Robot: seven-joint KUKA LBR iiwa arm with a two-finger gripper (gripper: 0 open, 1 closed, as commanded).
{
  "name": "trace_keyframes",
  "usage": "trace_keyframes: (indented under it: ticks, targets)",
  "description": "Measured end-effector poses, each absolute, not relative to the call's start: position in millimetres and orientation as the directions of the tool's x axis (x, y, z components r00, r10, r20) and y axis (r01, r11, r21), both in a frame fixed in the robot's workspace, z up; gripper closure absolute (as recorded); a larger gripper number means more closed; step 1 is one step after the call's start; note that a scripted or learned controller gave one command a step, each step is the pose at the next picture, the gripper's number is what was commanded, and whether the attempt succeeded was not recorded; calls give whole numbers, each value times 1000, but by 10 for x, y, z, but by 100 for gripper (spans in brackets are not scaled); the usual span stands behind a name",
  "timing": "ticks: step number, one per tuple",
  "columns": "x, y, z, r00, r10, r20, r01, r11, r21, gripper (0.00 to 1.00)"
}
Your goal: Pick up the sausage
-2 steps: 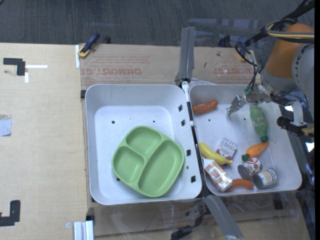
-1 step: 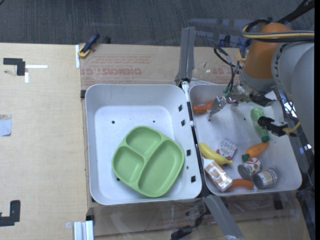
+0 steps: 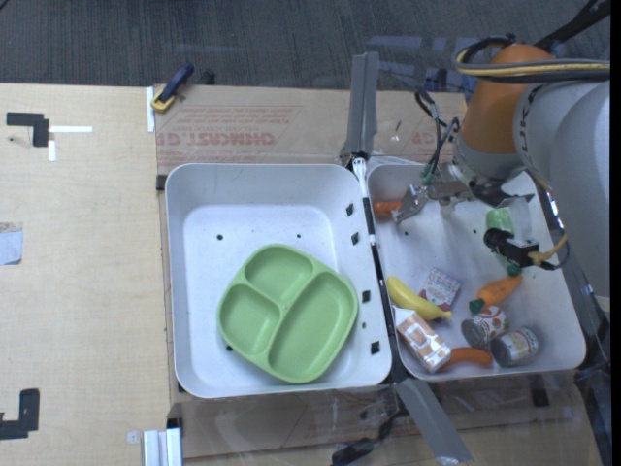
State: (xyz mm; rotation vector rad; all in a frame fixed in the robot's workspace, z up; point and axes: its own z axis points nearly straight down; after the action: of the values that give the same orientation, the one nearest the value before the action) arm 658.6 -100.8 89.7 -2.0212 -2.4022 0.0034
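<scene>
A reddish-orange sausage (image 3: 470,357) lies along the near edge of the right bin (image 3: 558,304), between a small boxed snack and two tins. A second short reddish-orange piece (image 3: 386,207) lies in that bin's far left corner; what it is I cannot tell. My gripper (image 3: 408,205) hangs low over that far left corner, its tip right beside the short piece and well away from the near-edge sausage. Whether it touches the piece is unclear.
The right bin also holds a banana (image 3: 417,299), a small packet (image 3: 441,286), a carrot (image 3: 500,289), two tins (image 3: 500,336), a boxed snack (image 3: 424,343) and a green item (image 3: 500,219). A green divided plate (image 3: 288,313) lies in the left bin (image 3: 194,260).
</scene>
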Motion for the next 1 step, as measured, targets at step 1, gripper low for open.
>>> trace_keyframes:
  ticks: [1]
  targets:
    - [6589, -1800, 1124, -166, 986, -2, 986, 166, -1, 0]
